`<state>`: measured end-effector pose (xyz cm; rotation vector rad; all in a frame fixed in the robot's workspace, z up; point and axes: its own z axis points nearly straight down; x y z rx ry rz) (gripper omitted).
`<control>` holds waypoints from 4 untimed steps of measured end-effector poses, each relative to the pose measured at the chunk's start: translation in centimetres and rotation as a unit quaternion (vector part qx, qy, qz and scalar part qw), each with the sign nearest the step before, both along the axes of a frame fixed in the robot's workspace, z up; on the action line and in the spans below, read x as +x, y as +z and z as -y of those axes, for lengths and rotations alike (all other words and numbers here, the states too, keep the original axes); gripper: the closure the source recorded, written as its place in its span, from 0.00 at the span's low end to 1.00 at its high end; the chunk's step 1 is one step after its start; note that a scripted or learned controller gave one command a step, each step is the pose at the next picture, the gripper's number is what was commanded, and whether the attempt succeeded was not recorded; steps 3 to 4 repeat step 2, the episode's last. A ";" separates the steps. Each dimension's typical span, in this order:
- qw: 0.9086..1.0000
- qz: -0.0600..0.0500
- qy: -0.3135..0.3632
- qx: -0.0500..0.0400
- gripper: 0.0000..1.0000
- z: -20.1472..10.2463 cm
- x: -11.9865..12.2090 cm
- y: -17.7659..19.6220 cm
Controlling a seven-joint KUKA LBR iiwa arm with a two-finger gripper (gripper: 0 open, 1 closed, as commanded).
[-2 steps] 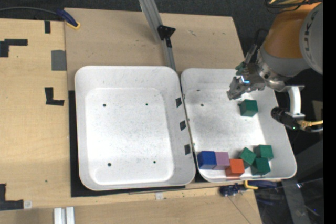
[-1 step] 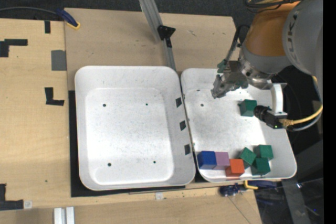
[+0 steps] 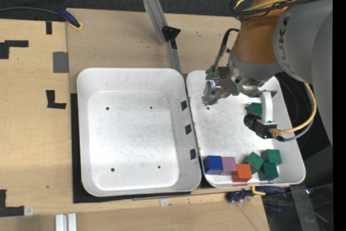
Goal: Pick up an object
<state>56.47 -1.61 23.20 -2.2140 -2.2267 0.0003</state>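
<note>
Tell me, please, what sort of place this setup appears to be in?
Probably a robotics lab bench for grasping trials. A grey arm with its claw reaches over two white bins set on a plywood bench, and small coloured blocks lie in the right bin.

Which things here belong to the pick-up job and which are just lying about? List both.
For the job:
gripper
blue block
purple block
orange block
green blocks
right bin

Lying about:
left bin
metal post
black tape marks
</note>
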 end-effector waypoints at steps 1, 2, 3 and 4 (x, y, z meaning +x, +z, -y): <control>1.000 -0.001 0.000 0.000 1.00 -5.0 -0.2 -1.1; 1.000 -0.001 0.001 0.000 1.00 -10.9 -0.1 -1.7; 1.000 -0.001 0.001 0.000 1.00 -10.9 -0.1 -1.7; 1.000 -0.001 0.001 0.000 1.00 -10.9 -0.1 -1.7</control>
